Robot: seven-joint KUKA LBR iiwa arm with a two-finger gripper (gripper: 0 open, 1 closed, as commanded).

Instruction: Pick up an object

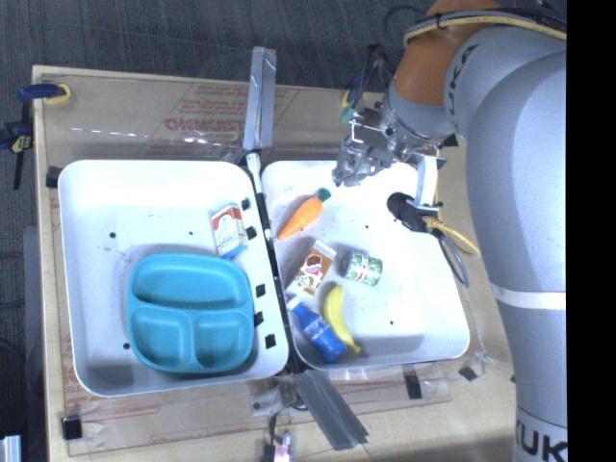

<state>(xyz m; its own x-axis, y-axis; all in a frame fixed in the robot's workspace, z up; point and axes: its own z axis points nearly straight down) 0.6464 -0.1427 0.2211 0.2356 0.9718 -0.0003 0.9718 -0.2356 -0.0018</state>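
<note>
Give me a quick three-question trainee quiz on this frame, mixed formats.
1. True or false: the blue divided tray lies in the same bin as the toy carrot.
2. Which item touches the banana? A) small can B) blue bottle C) carrot
3. Fill in: the gripper hangs over the far edge of the ___ bin.

Key
1. False: the tray is in the left bin, the carrot in the right.
2. B
3. right

Robot lab: bench (144, 114), twin bins (87, 191).
</note>
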